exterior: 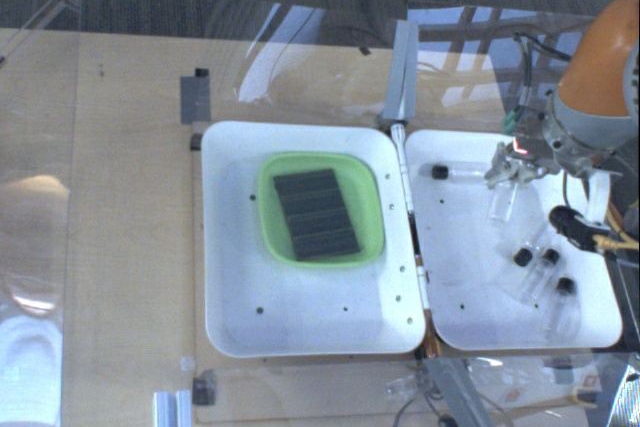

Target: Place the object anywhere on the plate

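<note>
Three vials (545,280); one more vial (462,173); one plate (372,215).

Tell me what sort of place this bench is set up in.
Probably a robotics lab test cell: two shallow white bins fixed side by side on a wooden bench, a grey robot arm with an orange band above them, and small clear black-capped vials as practice objects.

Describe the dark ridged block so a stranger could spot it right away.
Look at the left bin of the two white ones. A green plate sits in it, and the dark ridged block lies on that plate. Unlike the small clear vials in the right bin, it's flat and dark.
</note>
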Robot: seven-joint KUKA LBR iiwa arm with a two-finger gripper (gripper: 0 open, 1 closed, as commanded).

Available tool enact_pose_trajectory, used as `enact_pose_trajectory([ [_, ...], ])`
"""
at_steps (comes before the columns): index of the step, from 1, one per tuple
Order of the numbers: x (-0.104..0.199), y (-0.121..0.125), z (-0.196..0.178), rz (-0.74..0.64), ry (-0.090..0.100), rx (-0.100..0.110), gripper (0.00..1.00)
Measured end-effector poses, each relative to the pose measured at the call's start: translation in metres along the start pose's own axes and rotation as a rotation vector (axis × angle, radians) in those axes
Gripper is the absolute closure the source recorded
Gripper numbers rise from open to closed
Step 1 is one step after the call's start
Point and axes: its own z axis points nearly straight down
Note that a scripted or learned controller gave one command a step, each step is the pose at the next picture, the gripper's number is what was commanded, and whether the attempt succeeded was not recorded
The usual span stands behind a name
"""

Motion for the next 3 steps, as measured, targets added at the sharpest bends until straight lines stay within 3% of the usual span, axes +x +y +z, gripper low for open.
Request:
enact_pose_trajectory([
  [1,0.0,0.0,0.0,0.0,0.0,0.0,0.0],
  [2,0.065,-0.014,-0.012,0.222,0.001,0.001,0.0],
  [3,-0.029,-0.057,-0.055,0.438,-0.001,-0.001,0.0],
])
